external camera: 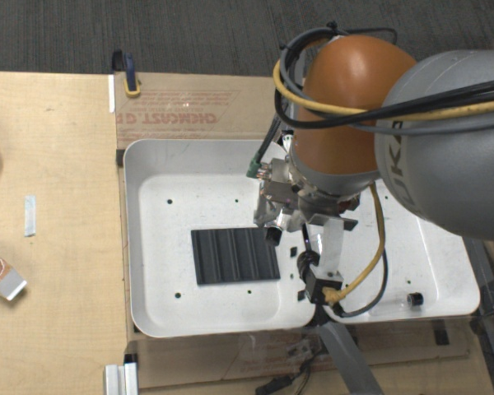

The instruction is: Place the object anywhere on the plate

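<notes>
1. arm (412,130) reaches in from the right and hangs over the middle of the bench (58,138), its orange band and wrist covering the seam between the two white bins.
2. gripper (272,233) sits low, just off the upper right corner of the dark ribbed plate (235,255). can't tell from here whether it is open, closed or holding anything; the wrist hardware blocks the tips.
3. the plate lies flat in the left bin (148,220), roughly centred, grooves running top to bottom in the view.
4. the task object: can't pick it out. nothing sits on the plate's visible surface, and nothing shows between the tips. if it is carried, it is hidden under the wrist.
5. small dark piece (415,300) lies in the right bin (445,286) near its front edge; could be the object, too small to say.
6. risks from here, judged:
   - gripper is at the plate's corner, not over its middle. a release here could drop the object on the rim, so it tips off onto the bin floor.
   - the grooves could let a small or round object roll or settle tilted.
   - if the grasp missed, the arm does a place with nothing in it.
   - the loose yellow cable (370,262) hangs low by the gripper and could snag or nudge things.
</notes>
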Robot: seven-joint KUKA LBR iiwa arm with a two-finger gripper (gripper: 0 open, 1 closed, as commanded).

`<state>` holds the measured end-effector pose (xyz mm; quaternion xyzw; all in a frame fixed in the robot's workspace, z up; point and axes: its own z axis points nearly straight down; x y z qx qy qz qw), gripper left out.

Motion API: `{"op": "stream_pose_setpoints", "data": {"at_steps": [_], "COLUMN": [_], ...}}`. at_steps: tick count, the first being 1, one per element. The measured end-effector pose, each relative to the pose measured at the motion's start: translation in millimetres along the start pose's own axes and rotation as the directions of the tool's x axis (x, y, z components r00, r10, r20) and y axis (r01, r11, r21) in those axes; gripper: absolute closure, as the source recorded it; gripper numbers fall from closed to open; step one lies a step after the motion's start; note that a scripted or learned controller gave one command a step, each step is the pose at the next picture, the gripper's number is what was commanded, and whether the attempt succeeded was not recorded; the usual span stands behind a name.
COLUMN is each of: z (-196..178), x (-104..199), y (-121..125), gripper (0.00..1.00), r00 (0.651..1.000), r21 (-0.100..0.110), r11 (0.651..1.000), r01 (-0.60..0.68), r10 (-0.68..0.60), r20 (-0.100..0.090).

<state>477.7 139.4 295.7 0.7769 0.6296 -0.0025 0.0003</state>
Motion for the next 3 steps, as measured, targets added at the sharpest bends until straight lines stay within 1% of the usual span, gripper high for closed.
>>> {"op": "stream_pose_setpoints", "data": {"at_steps": [1,2,3], "z": [23,-4,21], "x": [-3,30,-4], "y": [1,-6,1], "gripper": [1.0,1.0,1.0], "r00": [0.998,0.986,1.0], "r21": [0.001,0.0,0.002], "r11": [0.998,0.986,1.0], "r01": [0.064,0.167,0.019], "r10": [-0.064,-0.167,-0.019], "r20": [0.0,0.0,0.0]}}
